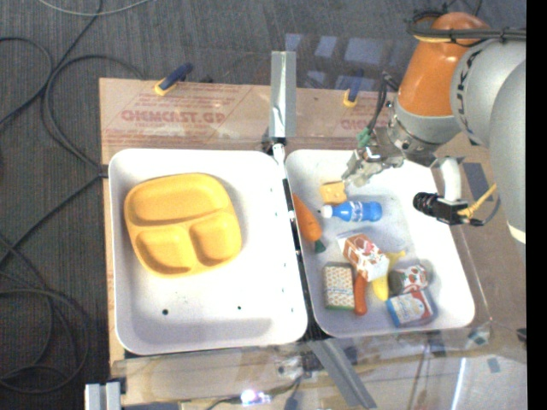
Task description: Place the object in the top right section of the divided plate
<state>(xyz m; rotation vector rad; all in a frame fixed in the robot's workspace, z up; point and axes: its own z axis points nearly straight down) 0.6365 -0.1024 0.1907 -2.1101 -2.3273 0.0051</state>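
Note:
The yellow divided plate [183,221] lies in the left bin [205,319], with one long section along its far side and two smaller ones nearer me. My gripper [361,170] hangs over the far part of the right bin [453,254], just right of and above a small yellow-orange block [332,192]. A blue bottle with a white band [356,211] lies directly below the gripper in the picture. Nothing shows as held.
The right bin also holds a carrot [307,219] by its left wall, a red-and-white carton [365,255], a brown waffle-like box [338,285], a dark can [408,278] and a blue box [408,309]. A metal divider [281,101] stands between the bins.

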